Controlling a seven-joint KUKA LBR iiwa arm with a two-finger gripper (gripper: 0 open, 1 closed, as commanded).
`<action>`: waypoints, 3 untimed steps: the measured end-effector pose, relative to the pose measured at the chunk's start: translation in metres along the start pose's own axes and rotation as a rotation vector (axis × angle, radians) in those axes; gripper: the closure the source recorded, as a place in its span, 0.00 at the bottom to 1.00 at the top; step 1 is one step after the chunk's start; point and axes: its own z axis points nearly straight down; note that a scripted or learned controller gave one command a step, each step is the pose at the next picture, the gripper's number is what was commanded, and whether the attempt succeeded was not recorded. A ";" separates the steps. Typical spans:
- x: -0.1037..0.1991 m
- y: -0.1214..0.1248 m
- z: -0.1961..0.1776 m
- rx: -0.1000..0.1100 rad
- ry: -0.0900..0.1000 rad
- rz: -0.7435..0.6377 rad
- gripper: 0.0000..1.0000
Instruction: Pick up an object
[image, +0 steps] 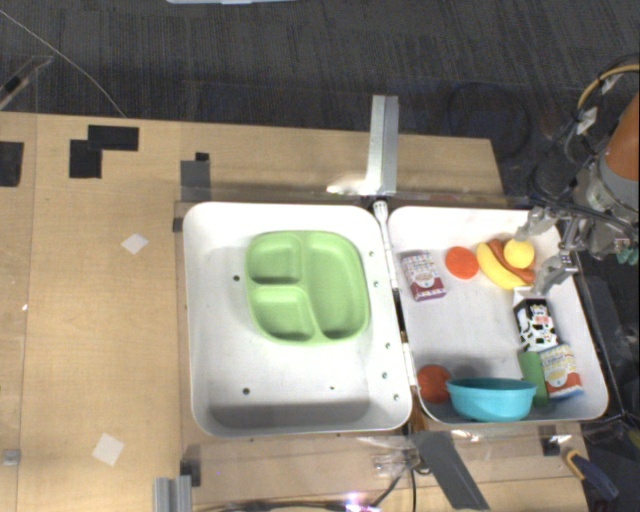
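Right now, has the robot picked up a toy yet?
Not yet. Nothing looks lifted: the banana, the orange disc, the blue bowl and the small carton all lie in the right bin. The hand hangs at that bin's far right edge, near the banana. Closing on a toy and lifting it are left.

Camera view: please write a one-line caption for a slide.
Gripper at the right bin's far corner beside a banana; green tray in the left bin.

Green tray, blue bowl, yellow banana.
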 end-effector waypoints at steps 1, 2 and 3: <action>-0.028 -0.005 0.103 0.005 -0.019 -0.076 0.00; 0.016 -0.006 0.107 0.013 -0.047 -0.052 0.00; 0.044 0.024 0.124 0.000 -0.004 -0.075 0.00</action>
